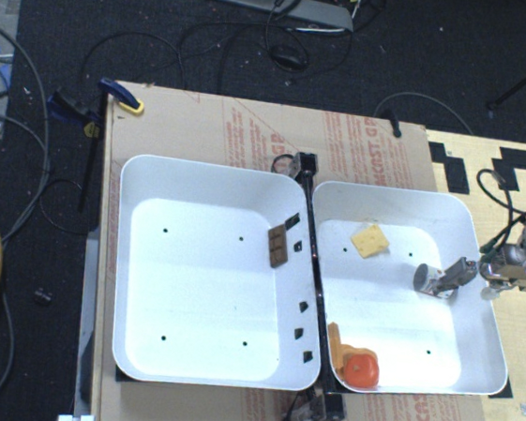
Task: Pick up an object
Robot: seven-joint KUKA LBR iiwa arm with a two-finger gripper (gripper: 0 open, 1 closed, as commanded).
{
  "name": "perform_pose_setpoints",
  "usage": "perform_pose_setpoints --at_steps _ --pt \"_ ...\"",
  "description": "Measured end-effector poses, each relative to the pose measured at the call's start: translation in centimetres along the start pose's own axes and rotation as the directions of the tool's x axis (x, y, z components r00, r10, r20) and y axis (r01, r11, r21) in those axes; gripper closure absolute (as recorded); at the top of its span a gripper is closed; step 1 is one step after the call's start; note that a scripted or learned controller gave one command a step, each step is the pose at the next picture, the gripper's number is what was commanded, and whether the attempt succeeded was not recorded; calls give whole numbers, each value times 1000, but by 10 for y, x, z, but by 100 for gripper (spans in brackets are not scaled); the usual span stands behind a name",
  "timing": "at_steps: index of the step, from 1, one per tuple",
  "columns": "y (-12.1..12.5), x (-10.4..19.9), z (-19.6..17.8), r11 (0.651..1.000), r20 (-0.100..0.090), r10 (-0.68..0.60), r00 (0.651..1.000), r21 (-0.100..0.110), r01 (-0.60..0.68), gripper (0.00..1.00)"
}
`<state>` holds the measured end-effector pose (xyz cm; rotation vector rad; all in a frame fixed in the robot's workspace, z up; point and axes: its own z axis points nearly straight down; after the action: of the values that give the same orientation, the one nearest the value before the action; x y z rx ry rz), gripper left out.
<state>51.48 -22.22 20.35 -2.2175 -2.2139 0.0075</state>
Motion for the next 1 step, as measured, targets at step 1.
perform_pose_setpoints --at_steps 1 --pt "2 0 -5 1000 2 -2 1000 -9 2 0"
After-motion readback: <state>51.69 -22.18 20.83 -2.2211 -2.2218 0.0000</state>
